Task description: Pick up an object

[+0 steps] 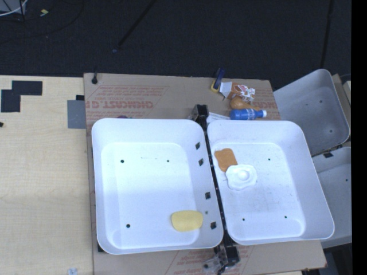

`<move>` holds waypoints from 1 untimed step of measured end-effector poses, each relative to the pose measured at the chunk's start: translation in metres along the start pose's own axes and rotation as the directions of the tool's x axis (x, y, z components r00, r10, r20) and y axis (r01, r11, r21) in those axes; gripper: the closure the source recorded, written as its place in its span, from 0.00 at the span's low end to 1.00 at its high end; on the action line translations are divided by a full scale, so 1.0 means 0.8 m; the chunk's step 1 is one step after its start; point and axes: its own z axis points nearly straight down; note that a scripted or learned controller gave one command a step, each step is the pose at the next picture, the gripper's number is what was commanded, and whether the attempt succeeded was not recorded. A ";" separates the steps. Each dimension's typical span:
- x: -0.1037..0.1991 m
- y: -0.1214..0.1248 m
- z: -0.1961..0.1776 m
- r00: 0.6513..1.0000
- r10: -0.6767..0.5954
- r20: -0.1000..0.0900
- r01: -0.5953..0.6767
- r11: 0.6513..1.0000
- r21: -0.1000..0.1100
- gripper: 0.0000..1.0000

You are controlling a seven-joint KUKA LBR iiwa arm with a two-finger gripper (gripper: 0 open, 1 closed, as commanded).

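A yellow soap-like piece [187, 220] lies near the left bin's [109, 153] bottom-right corner; a fried-egg toy [241, 176] and orange slice [225, 158] touch by the right bin's [298, 153] left wall, risking a double or wall-blocked grab

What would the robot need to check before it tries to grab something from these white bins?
1. Something to pick in the left bin: ok, a pale yellow piece lies near its front right corner.
2. Something to pick in the right bin: ok, an orange-brown flat piece and a white fried-egg toy lie near its left wall.
3. Yellow piece free of neighbours: ok, nothing touches it.
4. Orange-brown piece and egg toy apart: not ok, they touch or overlap.
5. Room beside the wall for fingers at the yellow piece: cannot tell.
6. Gripper ready and open: cannot tell.
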 end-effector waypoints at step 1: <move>0.002 0.001 -0.013 1.000 -0.006 0.000 0.006 1.000 0.001 1.00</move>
